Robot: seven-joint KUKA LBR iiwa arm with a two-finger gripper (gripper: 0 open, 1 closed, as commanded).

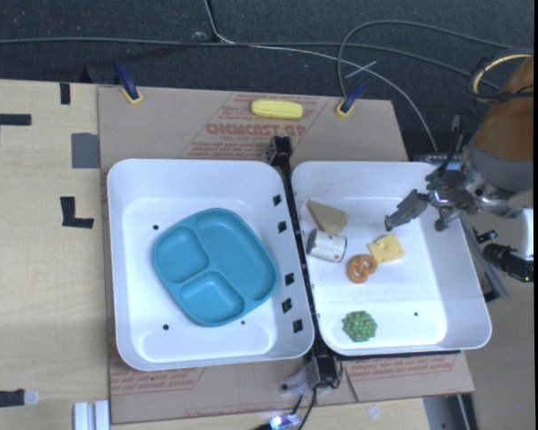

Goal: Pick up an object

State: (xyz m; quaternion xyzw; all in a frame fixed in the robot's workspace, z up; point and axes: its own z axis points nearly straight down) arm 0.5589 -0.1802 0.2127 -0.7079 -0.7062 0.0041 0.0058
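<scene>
We see two shallow white plastic bins side by side on a sheet of brown cardboard (pixel 161 119), itself lying on a pale wooden bench. The left bin (pixel 130 195) holds a smooth blue plate (pixel 215 265) with rounded corners and three moulded compartments. The right bin (pixel 448 321) holds five small things. A tan wedge (pixel 327 216) lies near the bin's left wall, and just below it, touching or nearly so, is a short white cylinder (pixel 327 246). A glossy brown pretzel (pixel 361 268) sits near the middle, beside a yellow block of cheese (pixel 386 248) with pale spots. A bumpy green ball (pixel 360 326) rests apart from these, toward the near wall.

The gripper (pixel 412 211) hangs over the right bin's upper right part, just above and right of the cheese. One dark finger slants down toward the cheese; the other is hard to separate from the wrist hardware, so we cannot tell whether the jaws stand apart or together. We see nothing between them.

A smooth yellow banana (pixel 277 109) lies on the cardboard beyond the bins. The arm is cut off at the right edge.
</scene>
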